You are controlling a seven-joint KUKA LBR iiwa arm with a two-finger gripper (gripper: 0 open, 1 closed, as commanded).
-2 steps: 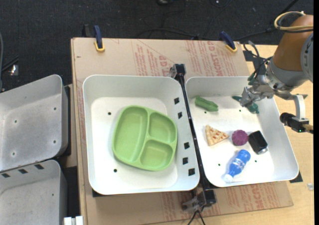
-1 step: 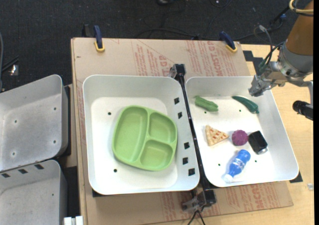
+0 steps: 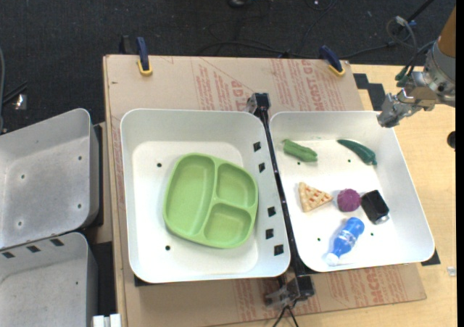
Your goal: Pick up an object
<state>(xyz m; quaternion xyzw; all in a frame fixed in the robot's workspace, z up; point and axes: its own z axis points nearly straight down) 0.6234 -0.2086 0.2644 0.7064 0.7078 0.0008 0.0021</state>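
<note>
The right bin (image 3: pixel 406 246) holds several small objects: a green pickle (image 3: pixel 299 150), a dark green pepper (image 3: pixel 358 150), a pizza slice (image 3: pixel 314 197), a purple ball (image 3: pixel 349 199), a black block (image 3: pixel 375 206) and a blue bottle (image 3: pixel 344 239). My gripper (image 3: pixel 390 117) hangs at the bin's far right corner, above the rim and to the upper right of the pepper. Nothing shows between its fingers.
The left bin (image 3: pixel 145 246) holds a light green divided plate (image 3: pixel 211 201). Blue-and-yellow clamps (image 3: pixel 143 57) pin the cardboard at the back. White trays (image 3: pixel 43 173) lie off the bench to the left.
</note>
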